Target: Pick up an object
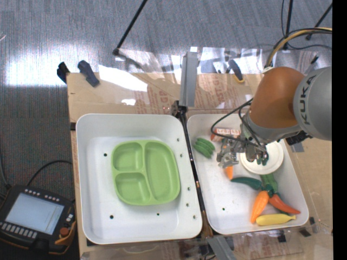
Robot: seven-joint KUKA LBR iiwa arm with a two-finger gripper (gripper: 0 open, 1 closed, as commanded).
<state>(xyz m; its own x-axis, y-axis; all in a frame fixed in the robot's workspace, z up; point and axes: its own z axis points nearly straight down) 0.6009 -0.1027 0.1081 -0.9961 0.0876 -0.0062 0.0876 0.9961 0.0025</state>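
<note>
Green tray (145,172) lies in the left bin (87,145); in the right bin (301,196), the tool (229,157) hangs over a small carrot (230,171) at centre right, fingers' state impossible to tell

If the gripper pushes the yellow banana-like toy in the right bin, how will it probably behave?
The yellow toy looks like smooth moulded plastic, so it is probably stiff, light and a little slippery. Its curved, rounded body may pivot or roll when pushed. It lies near the right bin wall, beside an orange carrot, which could block it.
</note>
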